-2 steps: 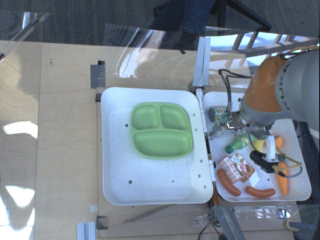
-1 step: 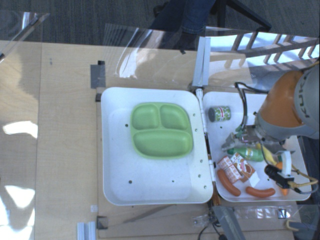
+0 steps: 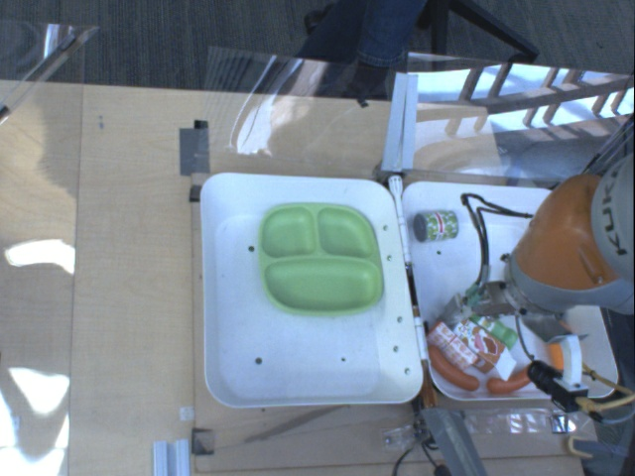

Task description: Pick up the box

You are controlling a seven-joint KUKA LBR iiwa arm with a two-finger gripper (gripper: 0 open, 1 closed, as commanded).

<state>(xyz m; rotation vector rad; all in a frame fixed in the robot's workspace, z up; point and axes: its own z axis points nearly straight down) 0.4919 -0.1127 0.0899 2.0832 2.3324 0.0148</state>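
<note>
left bin (image 3: 228, 365): holds a green three-compartment tray (image 3: 321, 259), lying flat in the upper half. right bin (image 3: 446, 266): a small can (image 3: 436, 226) lies on its side near the top left corner. the box (image 3: 470, 345), red and white with green print, lies at the bottom, partly over two sausages (image 3: 454, 371). the gripper (image 3: 483, 300) sits just above the box, near its upper edge; jaw state cannot be told. the arm (image 3: 571, 241) covers the bin's right part.
</note>
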